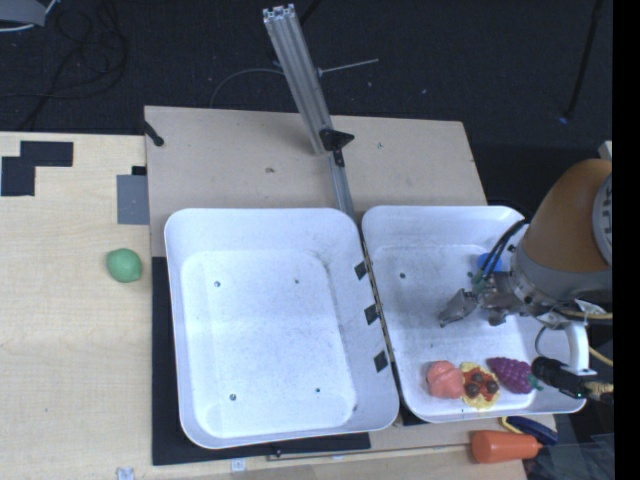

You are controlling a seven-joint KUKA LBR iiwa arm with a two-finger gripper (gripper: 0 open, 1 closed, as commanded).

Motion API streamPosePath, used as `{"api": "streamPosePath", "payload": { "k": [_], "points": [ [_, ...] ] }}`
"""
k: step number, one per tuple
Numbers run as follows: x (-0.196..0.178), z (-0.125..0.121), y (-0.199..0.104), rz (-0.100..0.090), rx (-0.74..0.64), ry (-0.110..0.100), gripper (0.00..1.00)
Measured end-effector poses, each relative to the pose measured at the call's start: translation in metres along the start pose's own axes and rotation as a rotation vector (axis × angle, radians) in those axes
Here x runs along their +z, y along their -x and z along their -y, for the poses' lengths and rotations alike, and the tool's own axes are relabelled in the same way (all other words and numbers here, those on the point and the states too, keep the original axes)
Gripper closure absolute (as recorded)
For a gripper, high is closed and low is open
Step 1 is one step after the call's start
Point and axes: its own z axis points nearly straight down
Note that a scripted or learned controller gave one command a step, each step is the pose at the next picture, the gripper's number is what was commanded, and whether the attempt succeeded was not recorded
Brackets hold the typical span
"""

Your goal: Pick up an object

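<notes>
My gripper [458, 310] hangs low over the middle of the right bin [420, 233], reaching in from the right under the orange-banded wrist. Nothing shows in its grasp. Along the bin's front edge lie a salmon-pink rounded toy [443, 378], a yellow and red toy [480, 387] and a purple bunch of grapes [511, 373], side by side. These three sit a short way in front of the gripper and apart from it.
The left bin [200, 233] adjoins the right one, joined by black clips. A green ball [124, 265] rests on the wooden bench at the far left. An orange carrot-like toy [503, 446] lies outside the right bin's front edge. A slanted metal rail [300, 68] stands behind the bins.
</notes>
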Motion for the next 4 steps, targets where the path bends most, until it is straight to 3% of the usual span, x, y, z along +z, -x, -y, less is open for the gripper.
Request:
{"api": "streamPosePath", "payload": {
  "k": [1, 4],
  "points": [
    [-0.012, -0.001, 0.002, 0.001, 0.003, 0.004, 1.0],
    [-0.164, 0.006, -0.006, 0.002, 0.001, 0.009, 1.0]
  ]
}}
